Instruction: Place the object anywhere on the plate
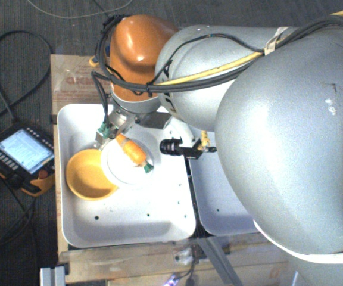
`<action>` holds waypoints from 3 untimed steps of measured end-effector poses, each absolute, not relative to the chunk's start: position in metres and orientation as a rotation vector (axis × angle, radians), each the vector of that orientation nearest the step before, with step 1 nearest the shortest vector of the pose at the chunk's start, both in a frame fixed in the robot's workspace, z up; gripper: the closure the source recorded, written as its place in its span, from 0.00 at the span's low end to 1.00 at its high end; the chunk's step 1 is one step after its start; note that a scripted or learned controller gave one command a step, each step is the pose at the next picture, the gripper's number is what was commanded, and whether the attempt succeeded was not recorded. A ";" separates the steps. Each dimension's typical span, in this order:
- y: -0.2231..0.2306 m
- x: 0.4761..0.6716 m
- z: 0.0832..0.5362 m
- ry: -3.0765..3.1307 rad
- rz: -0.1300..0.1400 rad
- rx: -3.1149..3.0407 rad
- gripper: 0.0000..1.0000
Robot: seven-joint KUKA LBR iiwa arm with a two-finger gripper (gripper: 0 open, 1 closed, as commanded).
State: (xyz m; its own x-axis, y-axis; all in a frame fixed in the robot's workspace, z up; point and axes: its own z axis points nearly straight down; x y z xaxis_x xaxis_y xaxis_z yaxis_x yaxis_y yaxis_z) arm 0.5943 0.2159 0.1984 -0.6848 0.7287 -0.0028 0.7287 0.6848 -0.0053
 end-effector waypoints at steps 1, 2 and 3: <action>0.226 0.562 0.174 2.896 -0.010 1.223 1.00; 0.213 0.593 0.198 2.895 -0.006 1.224 1.00; 0.226 0.584 0.164 2.918 -0.010 1.170 1.00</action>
State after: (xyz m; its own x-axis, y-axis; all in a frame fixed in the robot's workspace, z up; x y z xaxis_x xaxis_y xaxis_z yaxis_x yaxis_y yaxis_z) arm 0.5839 0.2256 0.1638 -0.7229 0.6909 -0.0005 0.6909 0.7229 -0.0064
